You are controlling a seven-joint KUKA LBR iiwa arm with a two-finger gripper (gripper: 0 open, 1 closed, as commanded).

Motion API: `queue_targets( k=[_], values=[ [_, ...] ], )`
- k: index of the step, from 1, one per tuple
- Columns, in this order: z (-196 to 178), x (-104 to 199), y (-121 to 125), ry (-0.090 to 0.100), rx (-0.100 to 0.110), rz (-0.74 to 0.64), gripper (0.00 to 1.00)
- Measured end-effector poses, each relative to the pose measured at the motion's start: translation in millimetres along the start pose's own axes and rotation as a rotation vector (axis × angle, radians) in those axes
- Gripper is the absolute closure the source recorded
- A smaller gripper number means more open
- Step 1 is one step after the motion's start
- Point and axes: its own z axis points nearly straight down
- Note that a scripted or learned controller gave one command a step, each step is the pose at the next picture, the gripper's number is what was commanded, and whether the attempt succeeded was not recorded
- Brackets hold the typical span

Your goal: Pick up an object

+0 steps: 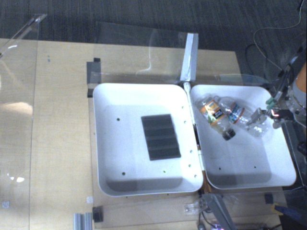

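Gripper (266, 115) sits low over the right part of the right bin (249, 176), reaching in from the right edge of the view, where the grey arm (293, 90) and a sliver of its orange band show; whether its fingers are spread or pressed together I cannot tell, since the metal tips blur into a patch of clear crinkled plastic beneath them; nothing can be made out between them; just to the left of the gripper, in the upper middle of that same bin, lies a clear plastic bottle (218, 116) on its side, tilted so that its dark cap (229, 134) points down and to the right, with an orange label toward its upper left end; a small blue and dark item (235, 113) rests against the bottle's right side, too small to name; the bottle and the gripper are near one another, and whether they touch is unclear; the left bin (110, 143) holds a flat dark ribbed rectangle (160, 136) near its centre, lying slightly askew; both bins stand side by side on a pale wooden bench (48, 143), touching along their inner rims; an upright metal post (189, 56) rises behind the seam between them
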Motion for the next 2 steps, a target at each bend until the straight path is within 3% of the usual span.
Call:
queue_targets(
  k=[1,2],
  values=[
    [120.1,42.2,35.7,0.001,0.001,-0.234,0.0],
    [151.3,51.6,72.5,0.0,-0.003,-0.34,0.0]
  ],
)
